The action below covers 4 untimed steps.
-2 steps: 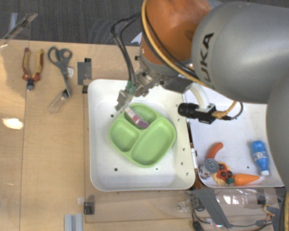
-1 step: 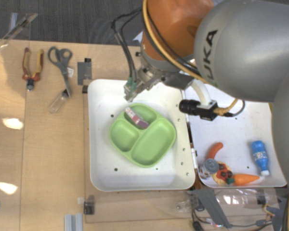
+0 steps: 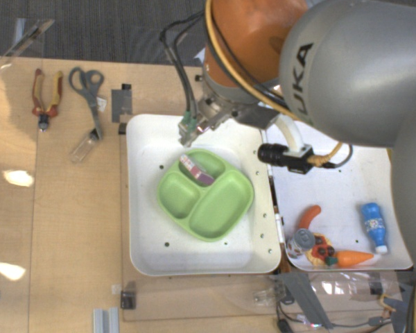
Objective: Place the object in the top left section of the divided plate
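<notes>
Hanging just above the green plate (image 3: pixel 206 198), the claw (image 3: pixel 188 132) looks empty; the small object (image 3: pixel 196 171) lies inside.

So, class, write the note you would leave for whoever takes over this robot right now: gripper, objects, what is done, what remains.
Gripper: above the left bin's far edge, just beyond the green divided plate; grip state unclear.
Object: a small pink and purple item lies in one of the plate's two small sections, the far one.
Done: item appears placed.
Left: confirm it is the correct section, then withdraw the arm.
</notes>
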Each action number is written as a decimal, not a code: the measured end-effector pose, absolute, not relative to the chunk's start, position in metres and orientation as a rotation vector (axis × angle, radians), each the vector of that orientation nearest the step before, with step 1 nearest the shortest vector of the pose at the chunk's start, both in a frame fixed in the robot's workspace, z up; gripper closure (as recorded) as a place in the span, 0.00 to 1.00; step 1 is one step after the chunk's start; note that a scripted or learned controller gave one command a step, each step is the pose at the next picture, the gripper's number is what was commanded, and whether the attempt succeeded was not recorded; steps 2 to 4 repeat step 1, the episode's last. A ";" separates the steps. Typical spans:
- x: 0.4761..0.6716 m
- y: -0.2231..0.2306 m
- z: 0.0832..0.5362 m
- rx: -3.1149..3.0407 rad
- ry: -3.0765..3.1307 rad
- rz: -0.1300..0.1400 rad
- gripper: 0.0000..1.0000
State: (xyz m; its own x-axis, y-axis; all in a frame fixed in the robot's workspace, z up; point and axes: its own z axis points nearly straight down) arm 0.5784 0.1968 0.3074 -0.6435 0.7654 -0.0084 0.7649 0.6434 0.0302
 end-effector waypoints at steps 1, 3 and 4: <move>0.580 0.197 0.319 1.311 2.827 0.045 1.00; 0.580 0.197 0.319 1.311 2.827 0.045 1.00; 0.580 0.197 0.319 1.311 2.827 0.045 1.00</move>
